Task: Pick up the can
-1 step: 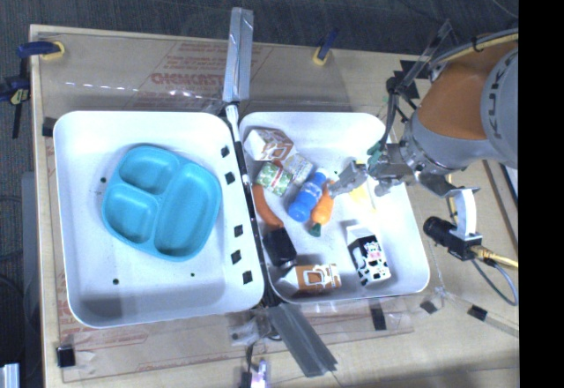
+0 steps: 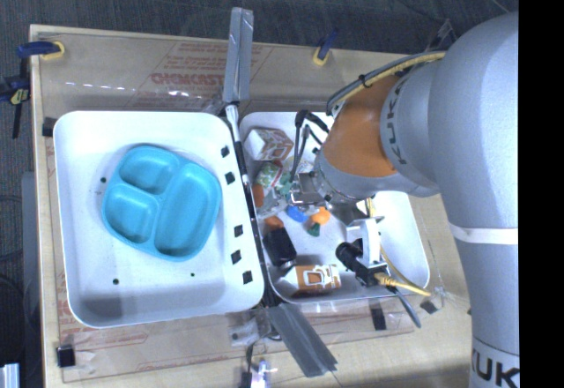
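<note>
Two white bins sit side by side on the tabletop (image 2: 115, 60). The left bin (image 2: 79, 148) holds a blue divided tray (image 2: 163, 201), which lies flat near its middle with bare white floor all around it. The right bin (image 2: 407, 241) is crowded. The grey arm (image 2: 458, 104) reaches in from the right, its orange band (image 2: 354, 141) above the bin's middle, and the tool (image 2: 302, 195) is low over the clutter near the wall shared with the left bin. The wrist covers its tips, so I cannot tell whether the tool is apart or together, and nothing is seen clamped in it. The can (image 2: 317, 276) is probably the brown-and-orange cylinder with a pale label, though the view is too coarse to be sure. It lies on its side at the near edge of the right bin, well apart from the tool and untouched by it. A black block (image 2: 280, 246) lies just beside the can, tilted and nearer the shared wall. A small blue piece (image 2: 297, 213) and an orange piece (image 2: 317, 218) sit close together just under the tool. A green-and-red item (image 2: 267, 175) lies by the shared wall, next to the tool. A small carton (image 2: 274, 145) with a brown and white face rests in the far corner of that bin.
</note>
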`<action>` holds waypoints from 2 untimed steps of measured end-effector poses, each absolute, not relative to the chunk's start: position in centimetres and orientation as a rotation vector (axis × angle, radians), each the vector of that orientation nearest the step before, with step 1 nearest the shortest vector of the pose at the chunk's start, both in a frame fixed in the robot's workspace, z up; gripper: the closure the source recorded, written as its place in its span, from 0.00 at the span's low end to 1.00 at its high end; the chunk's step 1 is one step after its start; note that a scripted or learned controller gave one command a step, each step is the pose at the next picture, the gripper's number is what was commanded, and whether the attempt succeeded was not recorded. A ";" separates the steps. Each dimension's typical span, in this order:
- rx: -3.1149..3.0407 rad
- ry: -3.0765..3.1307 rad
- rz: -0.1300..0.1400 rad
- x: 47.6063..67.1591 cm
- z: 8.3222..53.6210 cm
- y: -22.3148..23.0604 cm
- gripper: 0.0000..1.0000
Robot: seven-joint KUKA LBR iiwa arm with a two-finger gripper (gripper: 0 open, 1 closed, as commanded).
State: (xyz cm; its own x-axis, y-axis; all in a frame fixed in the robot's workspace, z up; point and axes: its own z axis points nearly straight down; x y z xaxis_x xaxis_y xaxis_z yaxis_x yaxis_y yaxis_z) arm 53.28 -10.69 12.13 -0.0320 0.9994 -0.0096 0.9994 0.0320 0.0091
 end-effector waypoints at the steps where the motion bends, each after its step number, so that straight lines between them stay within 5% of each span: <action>1: 2.209 2.236 0.000 58.3 9.2 -15.0 0.00; 2: 2.206 2.243 -0.001 58.4 10.2 -14.9 1.00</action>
State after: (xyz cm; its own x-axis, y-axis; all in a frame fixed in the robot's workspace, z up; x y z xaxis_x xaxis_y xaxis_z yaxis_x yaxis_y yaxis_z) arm 58.37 -14.94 10.20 -0.0167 0.9999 0.0025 0.9999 0.0167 -0.0033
